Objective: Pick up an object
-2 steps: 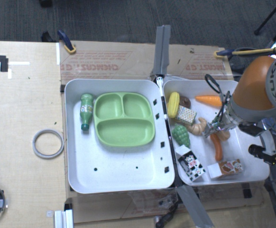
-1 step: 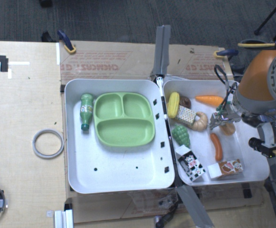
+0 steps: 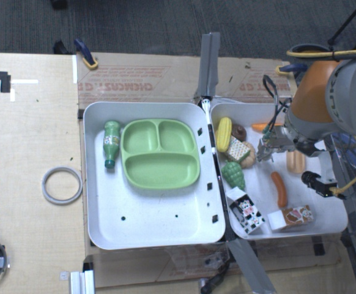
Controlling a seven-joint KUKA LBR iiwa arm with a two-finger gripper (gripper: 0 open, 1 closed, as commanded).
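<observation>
Hovering low, right of frame centre: gripper (image 3: 265,152), jaws' opening impossible to tell. Best lowered squarely over the sandwich (image 3: 241,152) beside it, clear of the corn (image 3: 224,133).

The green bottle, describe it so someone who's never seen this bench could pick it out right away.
Start at the left white bin, the one holding the green divided plate. Between that plate and the bin's left wall lies a small green bottle with a pale label. It is the only loose item in this bin; the toy food sits in the other bin.
</observation>
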